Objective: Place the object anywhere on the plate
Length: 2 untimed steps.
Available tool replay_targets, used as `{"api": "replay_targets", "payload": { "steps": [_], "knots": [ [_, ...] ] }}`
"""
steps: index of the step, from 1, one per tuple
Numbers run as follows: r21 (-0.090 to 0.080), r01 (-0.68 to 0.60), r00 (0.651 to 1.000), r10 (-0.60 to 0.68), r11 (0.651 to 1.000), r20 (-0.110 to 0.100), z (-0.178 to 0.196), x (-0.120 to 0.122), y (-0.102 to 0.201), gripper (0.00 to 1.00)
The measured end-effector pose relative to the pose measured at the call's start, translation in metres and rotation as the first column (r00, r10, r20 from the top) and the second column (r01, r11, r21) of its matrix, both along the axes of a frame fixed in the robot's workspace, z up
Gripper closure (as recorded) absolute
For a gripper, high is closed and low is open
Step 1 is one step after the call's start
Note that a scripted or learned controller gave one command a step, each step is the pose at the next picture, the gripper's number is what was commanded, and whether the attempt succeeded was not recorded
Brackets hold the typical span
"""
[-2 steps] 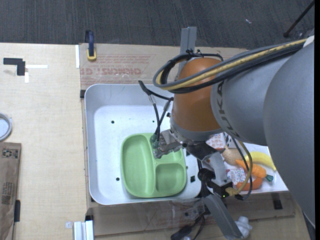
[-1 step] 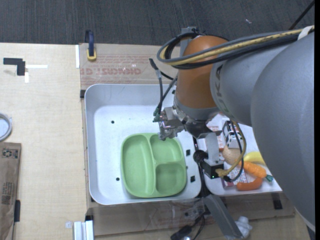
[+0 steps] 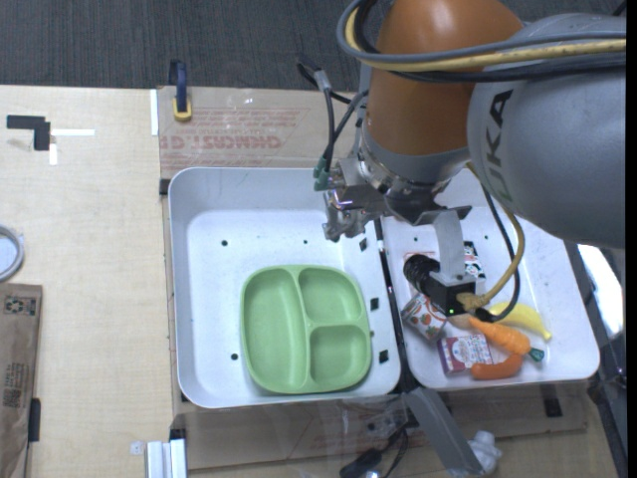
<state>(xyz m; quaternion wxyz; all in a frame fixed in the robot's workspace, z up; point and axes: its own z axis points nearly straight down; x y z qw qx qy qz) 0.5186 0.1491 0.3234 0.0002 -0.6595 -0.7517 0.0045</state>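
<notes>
A green three-compartment plate (image 3: pixel 307 329) lies in the near half of the left white bin (image 3: pixel 199 267), nothing resting on it. The objects sit apart from it in the right white bin (image 3: pixel 567 357), clustered at that bin's near side: a yellow banana (image 3: pixel 523 317), an orange carrot (image 3: pixel 503 338), a second orange piece (image 3: pixel 496 369) nearer the rim, a small reddish packet (image 3: pixel 463 353) and a red-and-white carton (image 3: pixel 423 317), its print too small to read. The grey arm (image 3: pixel 557 137), with its orange band (image 3: pixel 438 28), reaches in from the right and hangs over the divide between the two bins. Its hand (image 3: pixel 343 212) hovers above the far right corner of the left bin, beyond the plate; whether it is released or clenched cannot be told, and nothing is seen in it. Black and yellow cables loop down over the right bin. On the tabletop (image 3: pixel 80 267), far of the bins, a clear sheet shows reversed red lettering, unreadable, pinned by a yellow-and-blue clamp (image 3: pixel 180 93). A roll of tape (image 3: pixel 8 254) lies at the left edge.
</notes>
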Motion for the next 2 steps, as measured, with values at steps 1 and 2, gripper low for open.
{"api": "replay_targets", "payload": {
  "steps": [1,2],
  "knots": [
    [0.005,0.184,0.983,-0.184,0.983,0.004,-0.204,-0.035,-0.016,1.00],
    [-0.001,0.486,0.874,-0.486,0.874,0.002,-0.141,-0.041,-0.044,1.00]
  ]
}}
